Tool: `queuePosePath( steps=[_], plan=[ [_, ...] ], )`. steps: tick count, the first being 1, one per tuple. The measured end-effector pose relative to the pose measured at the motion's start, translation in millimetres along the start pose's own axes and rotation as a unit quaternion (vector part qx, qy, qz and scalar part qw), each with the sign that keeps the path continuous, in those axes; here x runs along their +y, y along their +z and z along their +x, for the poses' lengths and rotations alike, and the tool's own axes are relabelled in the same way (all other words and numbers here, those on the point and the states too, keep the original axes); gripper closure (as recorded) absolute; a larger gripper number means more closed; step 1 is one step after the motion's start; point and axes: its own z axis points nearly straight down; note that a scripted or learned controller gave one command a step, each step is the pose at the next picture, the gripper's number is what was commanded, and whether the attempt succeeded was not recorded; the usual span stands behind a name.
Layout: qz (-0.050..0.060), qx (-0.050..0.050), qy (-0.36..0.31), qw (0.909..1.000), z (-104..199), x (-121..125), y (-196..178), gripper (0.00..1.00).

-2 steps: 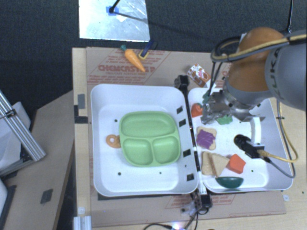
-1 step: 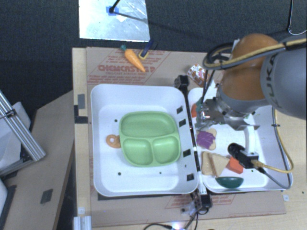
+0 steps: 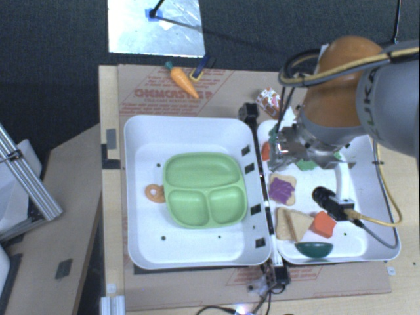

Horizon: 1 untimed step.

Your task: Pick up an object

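- One worktop (image 3: 79,176) carries two white bins side by side: the left bin (image 3: 141,241) and the right bin (image 3: 377,241).
- One grey arm (image 3: 387,104) with an orange band reaches in from the right and hangs low over the right bin's upper half, covering part of its contents.
- One green divided plate (image 3: 203,189) with three compartments lies in the middle of the left bin.
- One gripper (image 3: 283,151) sits at the right bin's upper left; I cannot tell how far open it is or whether it has hold of anything.
- In the right bin lie one purple piece (image 3: 282,189), one bread slice (image 3: 292,224), one orange-red block (image 3: 323,224), one dark green piece (image 3: 314,249).
- One small ring-shaped piece (image 3: 155,193) lies just left of the plate.
- One toy carrot (image 3: 184,81) lies outside the bins, above the left one.
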Motion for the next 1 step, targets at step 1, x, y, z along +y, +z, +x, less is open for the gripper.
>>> queuePosePath(
  steps=[1],
  plan=[
    [0.002,0.000,0.002,1.0000,5.4,-5.6,19.7,1.00]
  ],
)
